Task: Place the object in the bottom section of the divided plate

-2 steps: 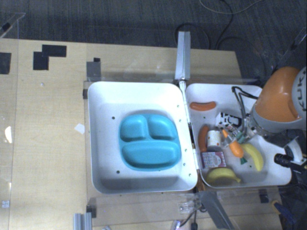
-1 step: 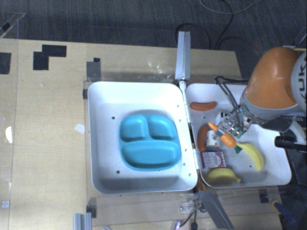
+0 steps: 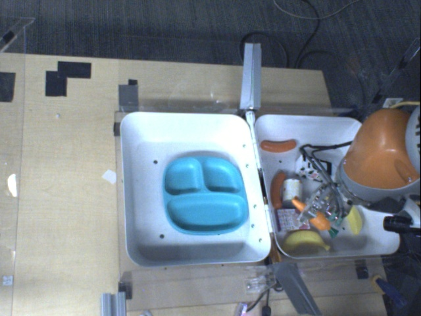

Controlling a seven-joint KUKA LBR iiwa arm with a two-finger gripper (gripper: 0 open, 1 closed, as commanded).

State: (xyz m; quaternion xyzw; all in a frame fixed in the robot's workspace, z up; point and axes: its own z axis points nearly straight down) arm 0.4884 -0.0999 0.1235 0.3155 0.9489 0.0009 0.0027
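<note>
A light blue divided plate (image 3: 205, 194) lies in the left white bin (image 3: 141, 176). It has two small sections at the top and one wide section at the bottom. My gripper (image 3: 322, 205) is down in the right bin (image 3: 378, 242), among a cluster of toy foods. An orange carrot-like piece (image 3: 310, 214) lies right beside it, but nothing can be made out in its grasp. The arm's orange band (image 3: 381, 153) hides part of the right bin.
The right bin also holds an orange sausage (image 3: 279, 145) at its top, a reddish sausage (image 3: 278, 182), a small white can (image 3: 291, 189), a purple packet (image 3: 285, 218), a yellow-green fruit (image 3: 306, 241) and a yellow piece (image 3: 354, 221). A metal divider (image 3: 250, 78) stands between the bins.
</note>
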